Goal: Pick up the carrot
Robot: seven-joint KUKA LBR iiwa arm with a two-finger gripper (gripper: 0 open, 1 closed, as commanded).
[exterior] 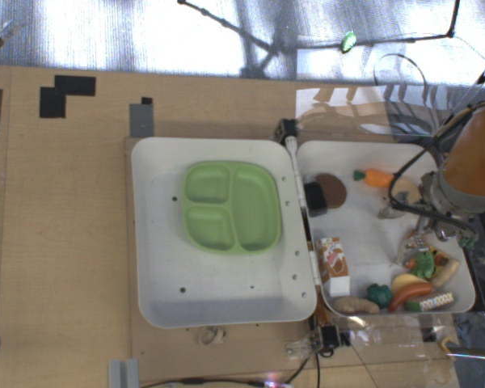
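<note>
Bins sit side by side on the bench [65,217], so that the arm reaching in from the right can work over both. The left bin [158,241], well away from the gripper [420,231], holds a green divided plate [230,206] lying flat near its middle. The right bin [364,233] lies under the arm [473,164] and carries the clutter: a brown disc [331,187] and a small carton [333,257] off to the gripper's left, and a heap of toy food [416,285] just below it, packed against the bin's near corner. The carrot [376,177] lies alone above and slightly left of the gripper, near it but apart, with open floor around it (probably an easy approach). How the gripper is set I cannot tell, since wrist and cables hide it.
</note>
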